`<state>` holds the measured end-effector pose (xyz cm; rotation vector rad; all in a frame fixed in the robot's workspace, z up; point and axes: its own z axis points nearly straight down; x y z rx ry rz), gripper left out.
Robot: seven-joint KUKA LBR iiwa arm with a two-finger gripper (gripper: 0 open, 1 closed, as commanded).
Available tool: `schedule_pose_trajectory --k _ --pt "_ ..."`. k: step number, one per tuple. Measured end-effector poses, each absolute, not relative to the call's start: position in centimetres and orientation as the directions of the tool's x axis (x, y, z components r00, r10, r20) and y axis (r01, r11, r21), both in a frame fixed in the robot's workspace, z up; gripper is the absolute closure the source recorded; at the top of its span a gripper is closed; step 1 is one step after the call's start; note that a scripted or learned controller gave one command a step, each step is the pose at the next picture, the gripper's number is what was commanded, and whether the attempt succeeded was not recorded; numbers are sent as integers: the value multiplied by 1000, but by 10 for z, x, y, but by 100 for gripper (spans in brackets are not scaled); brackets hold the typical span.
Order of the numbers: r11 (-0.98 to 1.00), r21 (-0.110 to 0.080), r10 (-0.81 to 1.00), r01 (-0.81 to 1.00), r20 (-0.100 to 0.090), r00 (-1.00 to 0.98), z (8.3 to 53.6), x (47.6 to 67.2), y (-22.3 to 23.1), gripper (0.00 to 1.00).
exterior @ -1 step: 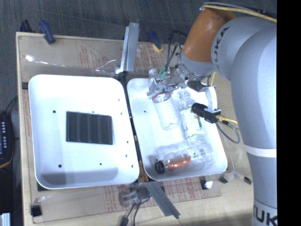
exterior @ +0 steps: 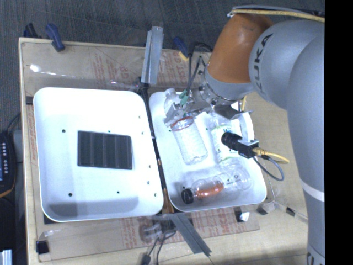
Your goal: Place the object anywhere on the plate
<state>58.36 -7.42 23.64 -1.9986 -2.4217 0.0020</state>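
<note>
A dark grey ridged rectangular plate [exterior: 105, 149] lies flat in the middle of the left white bin [exterior: 55, 192]. In the right bin [exterior: 259, 195] lie three clear plastic bottles. One bottle [exterior: 190, 141] points its neck toward the back. A second bottle [exterior: 224, 148], with a green label, lies beside it on the right. A third [exterior: 214, 189], with a dark cap and orange contents, lies across the front. My gripper [exterior: 178, 109] is low over the neck end of the first bottle, at the back of the right bin. Whether it holds that bottle is hidden.
The grey arm with its orange band [exterior: 237, 43] covers the back right of the right bin. A black cable plug with a yellow lead [exterior: 242, 146] hangs over that bin's right side. A metal bar [exterior: 151, 54] stands between the bins at the back. Clamps hold the bench corners.
</note>
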Motion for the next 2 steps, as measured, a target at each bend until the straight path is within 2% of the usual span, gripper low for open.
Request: schedule_pose_trajectory --k 1,2 --pt "409 0 912 912 -1 -409 290 608 -77 100" --pt "357 -2 934 934 -1 -357 310 569 -28 100"
